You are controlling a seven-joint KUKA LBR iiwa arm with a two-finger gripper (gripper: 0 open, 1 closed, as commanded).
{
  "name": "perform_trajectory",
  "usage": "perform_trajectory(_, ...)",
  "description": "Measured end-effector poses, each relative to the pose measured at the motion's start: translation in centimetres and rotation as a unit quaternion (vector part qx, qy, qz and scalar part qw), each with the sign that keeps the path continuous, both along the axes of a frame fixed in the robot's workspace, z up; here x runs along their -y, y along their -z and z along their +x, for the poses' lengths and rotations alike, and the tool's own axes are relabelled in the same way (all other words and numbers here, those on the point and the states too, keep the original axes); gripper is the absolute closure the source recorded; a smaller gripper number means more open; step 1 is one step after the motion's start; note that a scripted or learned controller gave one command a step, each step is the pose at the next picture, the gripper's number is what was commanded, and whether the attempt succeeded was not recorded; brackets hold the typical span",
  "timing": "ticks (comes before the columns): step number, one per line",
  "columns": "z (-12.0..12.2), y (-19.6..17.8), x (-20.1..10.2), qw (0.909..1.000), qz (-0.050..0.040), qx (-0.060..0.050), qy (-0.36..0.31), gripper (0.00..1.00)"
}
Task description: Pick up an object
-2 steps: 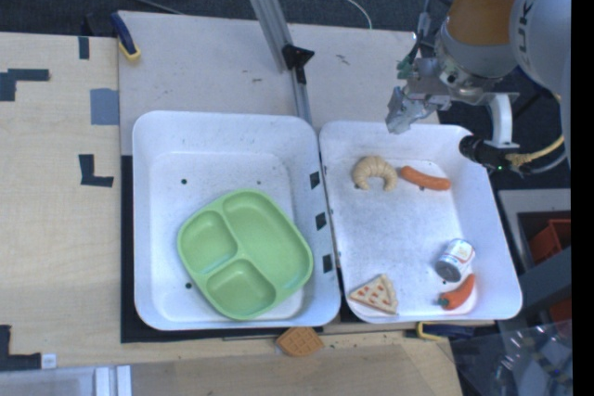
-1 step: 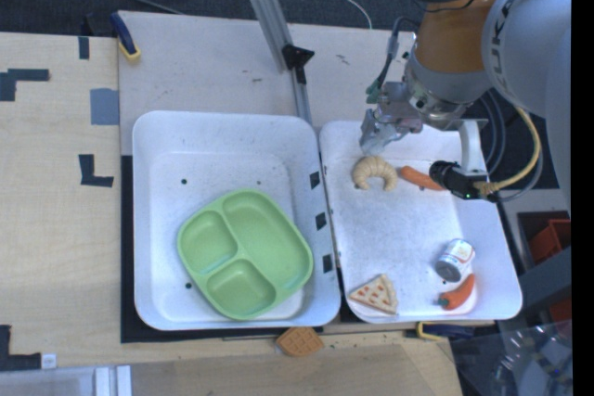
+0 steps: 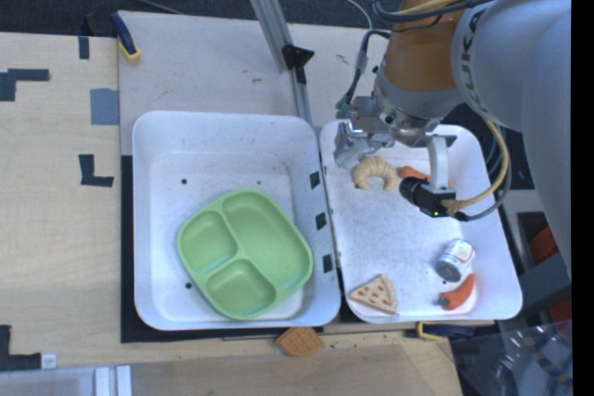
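In the right bin a tan croissant lies near the far left corner. My gripper hangs just above and to the left of it, under the orange wrist band; nothing shows in its grasp. A small orange piece lies just right of the croissant, partly hidden by the arm's black fitting. Toward the near edge lie a small silver can, an orange-red carrot-like toy and a triangular sandwich slice.
The left bin holds a green divided plate. A round cookie lies on the bench outside the bins' near edge. A metal pole slants down to the bins' shared far corner. The arm's bulk covers the right bin's far side.
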State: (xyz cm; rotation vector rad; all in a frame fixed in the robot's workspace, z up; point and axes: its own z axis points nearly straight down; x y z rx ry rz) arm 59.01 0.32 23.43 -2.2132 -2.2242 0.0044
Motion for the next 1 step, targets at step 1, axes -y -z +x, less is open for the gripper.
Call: perform_trajectory(1,-1.91,1.17,-5.23,1.0,0.0003,0.0,-0.001,1.0)
